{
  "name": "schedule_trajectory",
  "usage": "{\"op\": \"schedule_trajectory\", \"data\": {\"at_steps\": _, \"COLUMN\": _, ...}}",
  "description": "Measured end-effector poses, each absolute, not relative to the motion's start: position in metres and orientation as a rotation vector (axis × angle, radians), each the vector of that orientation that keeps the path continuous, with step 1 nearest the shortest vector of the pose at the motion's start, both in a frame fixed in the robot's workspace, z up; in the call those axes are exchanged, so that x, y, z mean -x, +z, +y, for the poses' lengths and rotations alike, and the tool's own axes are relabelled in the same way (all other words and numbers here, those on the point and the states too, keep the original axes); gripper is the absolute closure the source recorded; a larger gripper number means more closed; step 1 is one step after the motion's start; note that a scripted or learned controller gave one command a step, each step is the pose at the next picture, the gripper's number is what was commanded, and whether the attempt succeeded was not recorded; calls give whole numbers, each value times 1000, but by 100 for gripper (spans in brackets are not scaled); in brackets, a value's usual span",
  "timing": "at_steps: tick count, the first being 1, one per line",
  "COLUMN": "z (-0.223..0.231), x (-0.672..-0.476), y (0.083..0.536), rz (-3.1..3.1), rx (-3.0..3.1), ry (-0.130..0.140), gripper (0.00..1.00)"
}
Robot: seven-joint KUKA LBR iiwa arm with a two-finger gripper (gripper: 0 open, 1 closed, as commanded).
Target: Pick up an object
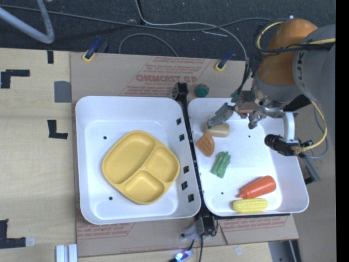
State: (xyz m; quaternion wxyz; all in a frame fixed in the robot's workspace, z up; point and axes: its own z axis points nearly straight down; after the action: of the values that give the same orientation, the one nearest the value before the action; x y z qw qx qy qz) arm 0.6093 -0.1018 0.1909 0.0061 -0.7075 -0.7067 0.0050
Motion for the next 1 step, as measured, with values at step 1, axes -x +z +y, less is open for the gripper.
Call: {"op": "schedule_trajectory", "data": {"at_steps": 1, "z": -102, "x": -612, "y": 199, "rz": -2222, "rx": 2219, "ry": 2, "gripper": 0}}
